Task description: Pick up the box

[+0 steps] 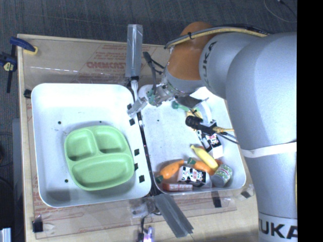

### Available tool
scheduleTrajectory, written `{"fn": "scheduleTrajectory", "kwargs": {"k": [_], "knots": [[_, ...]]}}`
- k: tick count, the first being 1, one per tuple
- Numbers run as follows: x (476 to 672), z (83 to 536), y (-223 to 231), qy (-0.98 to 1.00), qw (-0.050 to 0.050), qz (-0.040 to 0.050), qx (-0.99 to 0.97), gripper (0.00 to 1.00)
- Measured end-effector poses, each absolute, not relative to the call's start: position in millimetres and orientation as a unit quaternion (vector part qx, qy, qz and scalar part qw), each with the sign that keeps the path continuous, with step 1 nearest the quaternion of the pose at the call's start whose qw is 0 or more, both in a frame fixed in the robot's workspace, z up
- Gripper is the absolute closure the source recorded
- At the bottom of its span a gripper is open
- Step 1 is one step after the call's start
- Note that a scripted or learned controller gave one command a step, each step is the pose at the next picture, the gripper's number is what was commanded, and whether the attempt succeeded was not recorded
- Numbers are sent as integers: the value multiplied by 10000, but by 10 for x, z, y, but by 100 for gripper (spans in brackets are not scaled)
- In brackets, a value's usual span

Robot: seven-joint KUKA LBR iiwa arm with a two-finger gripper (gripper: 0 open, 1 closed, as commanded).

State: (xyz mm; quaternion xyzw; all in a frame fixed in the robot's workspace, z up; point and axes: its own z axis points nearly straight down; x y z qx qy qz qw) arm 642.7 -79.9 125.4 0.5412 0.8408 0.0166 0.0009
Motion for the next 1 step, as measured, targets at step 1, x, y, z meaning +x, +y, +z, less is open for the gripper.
{"fn": "scheduleTrajectory", "kwargs": {"k": [1], "knots": [[6210,1246,-813,8596,192,288,5098,0]]}}
